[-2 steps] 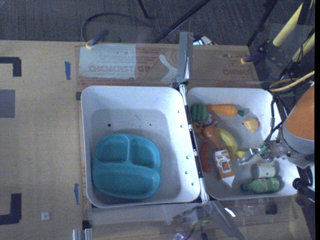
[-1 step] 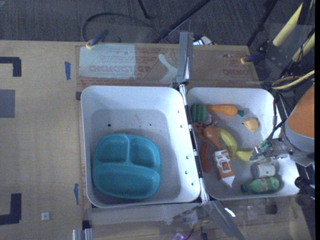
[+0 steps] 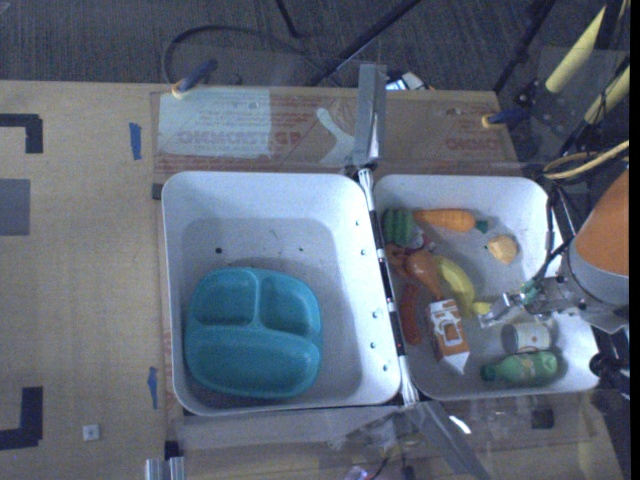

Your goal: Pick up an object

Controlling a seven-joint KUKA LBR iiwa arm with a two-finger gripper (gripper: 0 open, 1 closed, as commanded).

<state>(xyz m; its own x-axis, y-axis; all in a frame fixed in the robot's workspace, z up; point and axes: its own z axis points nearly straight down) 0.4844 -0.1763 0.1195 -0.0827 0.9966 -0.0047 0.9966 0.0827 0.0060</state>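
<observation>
Green bottle (image 3: 520, 369) flat, lengthwise left-right

A single fixed camera is looking down on the bench (image 3: 80, 268) from above at a slant, facing toward the dark carpeted floor (image 3: 300, 8) that is showing along the top edge. It is sitting far enough back to be taking in both white bins whole, the left bin (image 3: 262, 190) and the right bin (image 3: 520, 190), side by side at the middle of the frame. The arm (image 3: 612, 243) is entering from the right edge.
</observation>
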